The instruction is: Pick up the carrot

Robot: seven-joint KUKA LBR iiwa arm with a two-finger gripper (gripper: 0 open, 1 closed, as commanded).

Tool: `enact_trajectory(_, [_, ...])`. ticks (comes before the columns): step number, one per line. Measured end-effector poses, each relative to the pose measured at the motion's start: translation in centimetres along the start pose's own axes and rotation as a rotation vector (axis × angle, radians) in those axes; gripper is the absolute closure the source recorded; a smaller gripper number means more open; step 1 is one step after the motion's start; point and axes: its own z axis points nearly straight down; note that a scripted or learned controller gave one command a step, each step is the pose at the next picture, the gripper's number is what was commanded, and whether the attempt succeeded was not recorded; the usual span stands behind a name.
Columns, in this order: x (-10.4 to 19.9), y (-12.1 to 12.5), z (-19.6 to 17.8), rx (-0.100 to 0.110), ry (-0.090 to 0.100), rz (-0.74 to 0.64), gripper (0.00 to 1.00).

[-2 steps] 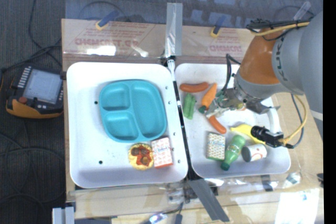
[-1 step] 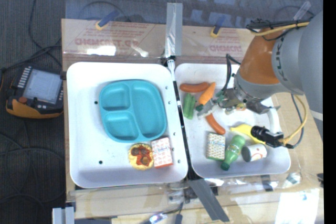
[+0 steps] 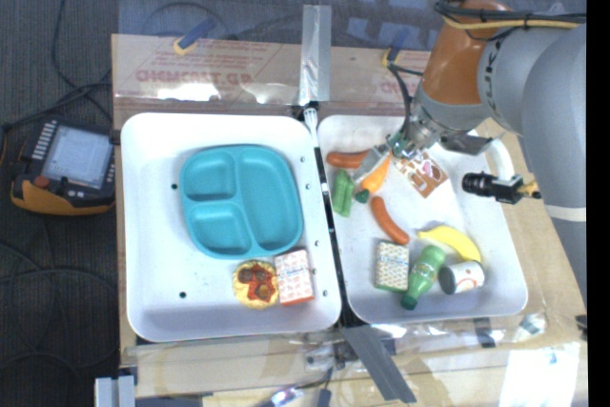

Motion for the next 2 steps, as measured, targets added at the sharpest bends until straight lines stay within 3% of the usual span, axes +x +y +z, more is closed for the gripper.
enact_trajectory(1, [-0.58,0.18,1.78,-0.016,-0.018,-0.126,0.0])
enact_trajectory(2, [-0.64,0.39,0.86,-0.022,-0.023,-0.127,1.0])
